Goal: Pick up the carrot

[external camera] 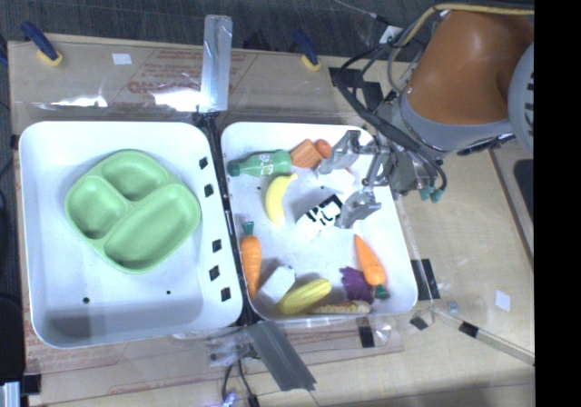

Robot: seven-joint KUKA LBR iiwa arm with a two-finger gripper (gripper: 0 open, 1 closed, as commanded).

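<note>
Two carrots lie in the right bin [399, 223]. One carrot [250, 256] rests against the bin's left wall, green top pointing up. The other carrot [368, 259] lies near the right wall, just below the gripper. The gripper [350, 181] hangs over the upper right part of this bin. Its two fingers stand spread apart, one near the orange block, the other above the right carrot. Nothing sits between them.
The right bin also holds a green bottle [260, 163], a banana [276, 197], an orange block [310, 153], a black-and-white card [321, 213], a purple item [356, 283], a yellow item [304, 296] and a white block [277, 282]. The left bin [54, 305] holds a green divided plate [132, 209].
</note>
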